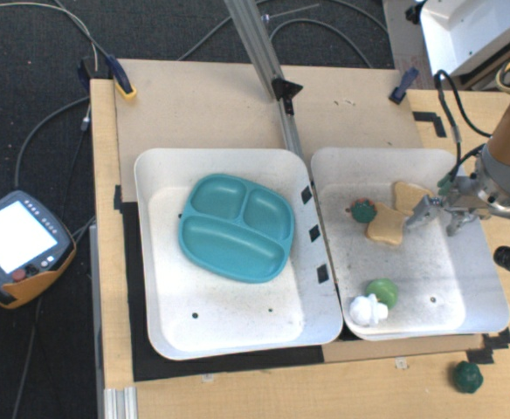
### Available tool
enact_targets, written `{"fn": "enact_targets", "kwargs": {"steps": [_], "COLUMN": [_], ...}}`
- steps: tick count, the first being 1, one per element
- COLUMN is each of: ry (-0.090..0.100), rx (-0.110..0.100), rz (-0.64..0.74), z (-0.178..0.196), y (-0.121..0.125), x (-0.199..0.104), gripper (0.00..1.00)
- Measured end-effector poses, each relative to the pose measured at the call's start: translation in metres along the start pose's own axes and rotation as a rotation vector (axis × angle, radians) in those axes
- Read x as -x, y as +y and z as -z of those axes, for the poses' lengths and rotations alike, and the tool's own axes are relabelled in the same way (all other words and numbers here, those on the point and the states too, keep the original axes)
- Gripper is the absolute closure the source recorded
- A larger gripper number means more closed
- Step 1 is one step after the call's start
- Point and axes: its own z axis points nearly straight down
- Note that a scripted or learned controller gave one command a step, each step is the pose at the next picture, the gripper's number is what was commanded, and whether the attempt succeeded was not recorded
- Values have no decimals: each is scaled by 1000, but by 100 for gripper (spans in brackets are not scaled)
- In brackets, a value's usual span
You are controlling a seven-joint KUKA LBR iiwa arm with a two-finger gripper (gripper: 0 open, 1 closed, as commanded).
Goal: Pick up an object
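gripper (436, 217) fingers spread (nothing held), beside tan block (385, 228)

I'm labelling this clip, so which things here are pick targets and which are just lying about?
Job:
pincer
tan pieces beside it
small red-green toy
green ball
white toy

Lying about:
teal divided plate in the left bin
handheld screen unit
dark green ball on the bench
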Motion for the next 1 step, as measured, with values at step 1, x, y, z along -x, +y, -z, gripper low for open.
{"fn": "enact_targets", "kwargs": {"steps": [1], "ry": [1], "rx": [-1], "rz": [1], "z": [-61], "y": [2], "x": [-8], "gripper": [0]}}
